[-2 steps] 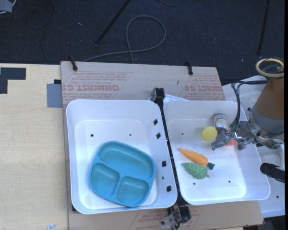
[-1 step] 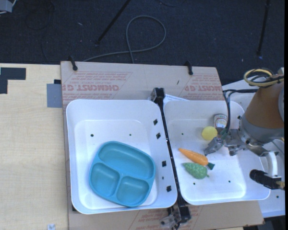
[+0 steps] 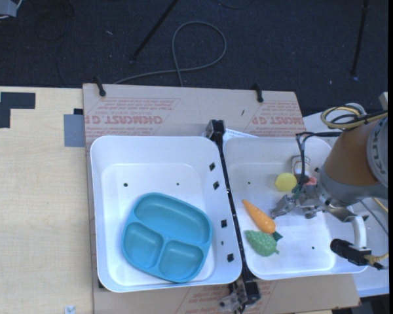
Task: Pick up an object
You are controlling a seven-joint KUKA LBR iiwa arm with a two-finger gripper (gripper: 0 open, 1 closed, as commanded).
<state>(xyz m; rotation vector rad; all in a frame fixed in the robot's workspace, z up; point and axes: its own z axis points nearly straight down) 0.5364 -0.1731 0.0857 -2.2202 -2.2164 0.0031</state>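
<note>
Three light toys lie in the right bin (image 3: 314, 267); the carrot (image 3: 259, 216), rigid and slick-looking, likely grips best mid-body, though whether the gripper (image 3: 283, 207) is open cannot be told.

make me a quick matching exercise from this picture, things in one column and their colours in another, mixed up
Things:
1. divided tray
2. toy carrot
3. round fruit
4. bumpy toy

Colours:
A. green
B. yellow
C. blue
D. orange

Pairs: 1-C, 2-D, 3-B, 4-A
</note>
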